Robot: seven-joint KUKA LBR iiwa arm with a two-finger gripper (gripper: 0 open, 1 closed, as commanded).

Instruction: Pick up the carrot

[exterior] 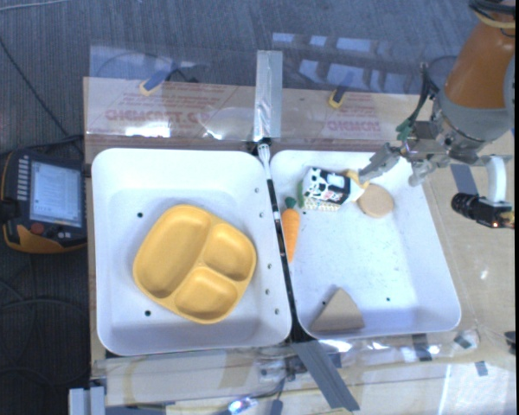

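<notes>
Two bins: carrot (290, 228) at right bin (415, 266) left wall. Cardboard lettering red, unreadable. Pincer (382, 164) above cookie (376, 202); opening indeterminate, nothing visibly held.

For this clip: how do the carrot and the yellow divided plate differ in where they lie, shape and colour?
The carrot lies in the right bin, hard against its left wall; the yellow divided plate sits near the middle of the left bin. The carrot is slim, tapered and orange with a green top; the plate is broad, rounded, yellow, with three compartments. The carrot is far smaller. Both lie flat, apart from the gripper.
</notes>
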